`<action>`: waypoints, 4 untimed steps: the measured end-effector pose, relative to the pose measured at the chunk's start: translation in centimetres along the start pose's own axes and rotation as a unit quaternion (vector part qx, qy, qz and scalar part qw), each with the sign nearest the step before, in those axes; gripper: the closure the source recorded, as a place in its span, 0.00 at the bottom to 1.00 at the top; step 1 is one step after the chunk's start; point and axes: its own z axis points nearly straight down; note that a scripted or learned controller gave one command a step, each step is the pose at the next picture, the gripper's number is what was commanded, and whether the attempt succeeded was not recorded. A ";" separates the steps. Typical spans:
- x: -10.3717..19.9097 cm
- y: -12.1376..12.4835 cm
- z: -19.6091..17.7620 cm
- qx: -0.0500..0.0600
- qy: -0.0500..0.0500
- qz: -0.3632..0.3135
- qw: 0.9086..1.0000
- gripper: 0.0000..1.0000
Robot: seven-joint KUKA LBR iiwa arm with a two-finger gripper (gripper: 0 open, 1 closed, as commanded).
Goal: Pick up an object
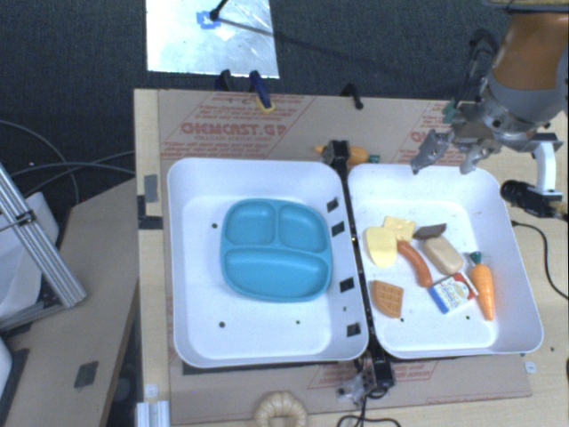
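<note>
My gripper (449, 158) hangs above the far edge of the right bin (507, 327), its two fingers spread open with nothing between them. Below it in that bin lie several toy foods: a yellow cheese wedge (382, 244), a red sausage (414, 263), a tan bread roll (442, 254), a dark brown piece (430, 231), a waffle square (388, 297), an orange carrot (483, 289) and a small blue and red carton (452, 293). All of them sit nearer the camera than the gripper.
The left bin (191, 327) holds a blue divided plate (274, 248). A black divider with clips (348, 238) joins the two bins. An orange and black object (345, 154) lies behind the bins on the cardboard. A beige ring (282, 410) rests at the front edge.
</note>
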 end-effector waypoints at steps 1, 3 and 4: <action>0.0 0.1 -0.8 -0.006 0.000 -0.001 1.000 0.00; 0.9 0.1 8.9 -0.006 -0.001 0.000 1.000 0.00; 0.4 0.2 13.0 -0.005 -0.001 0.000 1.000 0.00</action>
